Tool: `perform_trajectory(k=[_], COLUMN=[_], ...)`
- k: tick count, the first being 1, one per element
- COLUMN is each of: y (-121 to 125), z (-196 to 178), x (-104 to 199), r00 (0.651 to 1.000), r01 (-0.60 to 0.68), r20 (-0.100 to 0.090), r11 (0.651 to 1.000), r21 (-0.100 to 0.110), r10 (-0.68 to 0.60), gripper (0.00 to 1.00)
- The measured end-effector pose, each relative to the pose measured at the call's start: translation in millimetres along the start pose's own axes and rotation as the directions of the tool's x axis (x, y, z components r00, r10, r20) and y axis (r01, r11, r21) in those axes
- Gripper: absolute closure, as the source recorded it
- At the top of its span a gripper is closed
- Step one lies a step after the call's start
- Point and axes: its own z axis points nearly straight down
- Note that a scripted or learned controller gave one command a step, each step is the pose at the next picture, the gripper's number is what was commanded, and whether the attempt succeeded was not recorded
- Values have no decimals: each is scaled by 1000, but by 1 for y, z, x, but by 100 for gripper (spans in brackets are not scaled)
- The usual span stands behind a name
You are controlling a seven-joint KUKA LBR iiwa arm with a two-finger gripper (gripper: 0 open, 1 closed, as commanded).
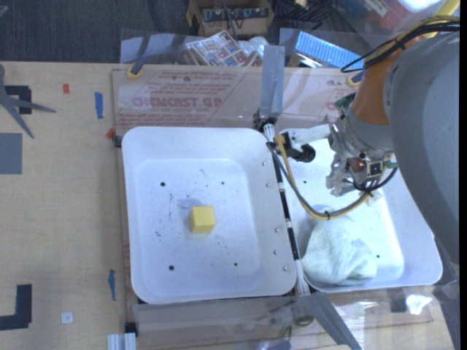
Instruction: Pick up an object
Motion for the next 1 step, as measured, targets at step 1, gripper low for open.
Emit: perform_trajectory(k=[1], y=[-36], z=[-49], x=[-22], r00=[1000], r01=[-4], r20=[-1], r11=[1000], r21=[-1], r10=[4], gripper=[100])
